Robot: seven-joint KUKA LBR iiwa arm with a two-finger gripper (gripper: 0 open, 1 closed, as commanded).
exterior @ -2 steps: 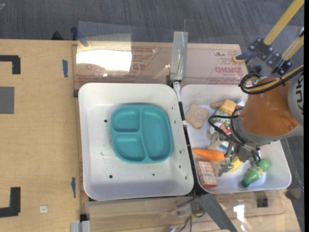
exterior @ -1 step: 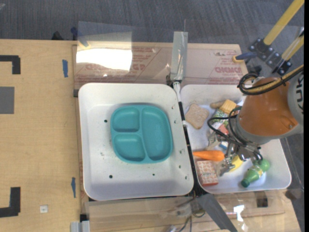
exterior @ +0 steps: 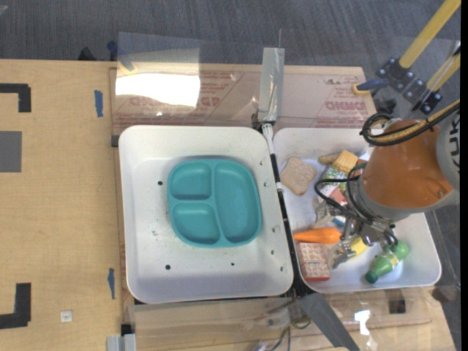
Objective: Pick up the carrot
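Carrot (exterior: 317, 235) lies flat in right bin (exterior: 431, 269) by its left wall, w/ gripper (exterior: 349, 238) low at carrot's 3 o'clock end, prob. lined up for grab; can't tell finger gap, nothing seen held; teal tray (exterior: 215, 200) sits in left bin (exterior: 139, 159).

A broad orange band (exterior: 402, 170) wraps the arm above the wrist, its surface smooth and slightly glossy. To its right, a sliver of pale grey casing (exterior: 453, 148) shows. Black cables (exterior: 380, 126) loop over the top of the band and trail down its left side. Below sits the gripper (exterior: 360, 234), dark metal, blurred, perhaps with small silver fittings.
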